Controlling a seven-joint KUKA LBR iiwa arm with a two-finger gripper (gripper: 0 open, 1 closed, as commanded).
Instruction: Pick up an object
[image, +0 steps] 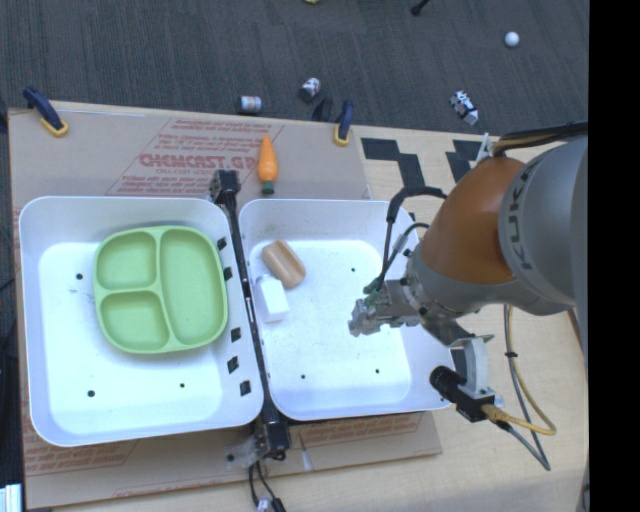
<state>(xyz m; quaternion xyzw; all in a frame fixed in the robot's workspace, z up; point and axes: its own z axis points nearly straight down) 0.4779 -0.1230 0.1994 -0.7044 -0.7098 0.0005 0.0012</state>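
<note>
**Gripper low over the right bin, bread roll and white block well to its left**

The grey arm with its orange band (478, 232) reaches in from the right, and its two-finger gripper (362, 318) sits over the floor of the right shallow white bin (330, 395). Whether it is spread or closed cannot be told from this slanted view. Nothing visible lies between its tips.

A tan, oblong bread-roll-shaped object (283, 264) lies near that bin's left wall, with a small white rectangular block (271, 298) just below it (the two look close to touching). The left white bin (60, 410) holds a light-green plastic tray with three compartments (160, 290). An orange carrot-shaped toy (267, 161) rests on the cardboard sheet (170, 160) behind the bins.
</note>
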